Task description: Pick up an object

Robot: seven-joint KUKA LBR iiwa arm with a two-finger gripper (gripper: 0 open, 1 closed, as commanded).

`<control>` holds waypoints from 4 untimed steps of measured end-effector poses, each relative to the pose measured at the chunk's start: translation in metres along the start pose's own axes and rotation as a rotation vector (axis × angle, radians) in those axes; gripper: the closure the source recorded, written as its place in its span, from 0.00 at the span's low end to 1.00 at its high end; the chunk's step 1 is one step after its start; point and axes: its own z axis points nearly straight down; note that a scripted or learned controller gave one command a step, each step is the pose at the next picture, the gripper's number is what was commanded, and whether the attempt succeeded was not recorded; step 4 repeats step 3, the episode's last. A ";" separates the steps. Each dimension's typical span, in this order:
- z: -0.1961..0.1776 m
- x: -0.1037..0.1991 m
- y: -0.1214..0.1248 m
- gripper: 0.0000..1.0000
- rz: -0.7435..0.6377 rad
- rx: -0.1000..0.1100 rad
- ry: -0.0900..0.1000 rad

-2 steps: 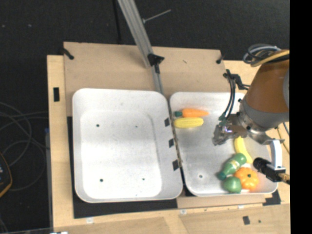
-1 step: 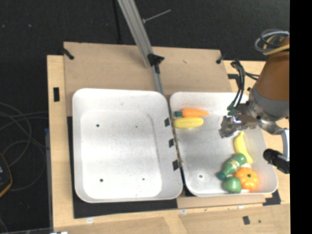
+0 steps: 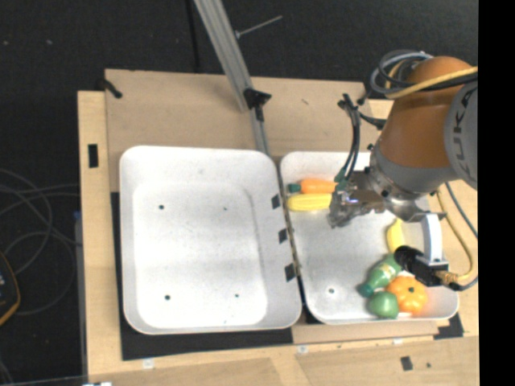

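Desk (image 3: pixel 201 367): pale wood, its near edge at 6 o'clock; it carries two shallow white bins that meet along their inner walls.
Bin at 3 o'clock (image 3: pixel 338 256): all the loose toys we can pick out lie here.
Round orange toy (image 3: pixel 412 294): in this bin's 5 o'clock corner, close to the near wall.
Green toy (image 3: pixel 385 305): touching the round orange toy on its 9 o'clock side.
Second green toy (image 3: pixel 376 277): just beyond, at about 11 o'clock from the round orange toy and against it.
Small yellow piece (image 3: pixel 394 235): at 12 o'clock from the green pair, partly covered; perhaps a banana, though we see too little to be sure.
Jaws: over the far half of the bin, just at 3 o'clock of the long yellow toy; the wrist masks them, so we cannot tell whether they are released or clenched.
Long yellow toy (image 3: pixel 306 203): crosswise at the bin's 10 o'clock, beside the shared wall.
Carrot-like toy (image 3: pixel 316 186): just beyond it, parallel and touching.
Arm (image 3: pixel 418 135): reaching in from 3 o'clock.
Bin at 9 o'clock (image 3: pixel 201 240): white floor with a few dark dots.
Metal rail (image 3: pixel 225 39): slanting away toward 11 o'clock.
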 end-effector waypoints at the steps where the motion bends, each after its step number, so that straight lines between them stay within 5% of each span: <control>1: 0.009 0.044 0.004 1.00 0.001 0.000 0.000; 3: 0.025 0.140 0.026 1.00 0.000 0.001 0.000; 4: 0.025 0.140 0.026 1.00 0.000 0.001 0.000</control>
